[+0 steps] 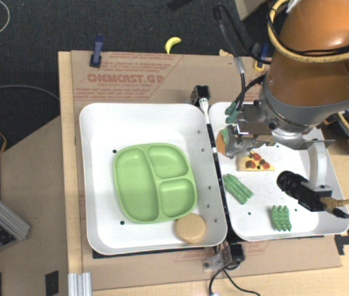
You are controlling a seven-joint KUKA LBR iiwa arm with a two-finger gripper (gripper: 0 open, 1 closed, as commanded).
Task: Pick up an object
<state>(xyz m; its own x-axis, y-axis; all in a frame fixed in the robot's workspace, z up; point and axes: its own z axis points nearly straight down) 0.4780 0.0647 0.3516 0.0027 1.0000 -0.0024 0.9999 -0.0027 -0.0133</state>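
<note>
Under the arm, at the right bin's (322, 224) far-left corner, we see an orange-and-green toy (223, 139) touching the gripper (235, 142); whether it's clamped, we cannot tell. We're at the grasp step. Next: a straight lift, clear of the pizza slice (254, 162).

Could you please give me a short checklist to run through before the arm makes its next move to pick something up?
1. Hand is over the right bin, near its upper left corner: ok.
2. Finger opening visible: cannot tell, the wrist covers it.
3. Something already held: cannot tell.
4. Targets lying free in the right bin: pizza slice, green bean pod, green ridged piece: ok.
5. Orange and green item right beside the hand, partly hidden: cannot tell what it is.
6. Left bin holds a green divided plate and a tan round biscuit, away from the hand: ok.
</note>
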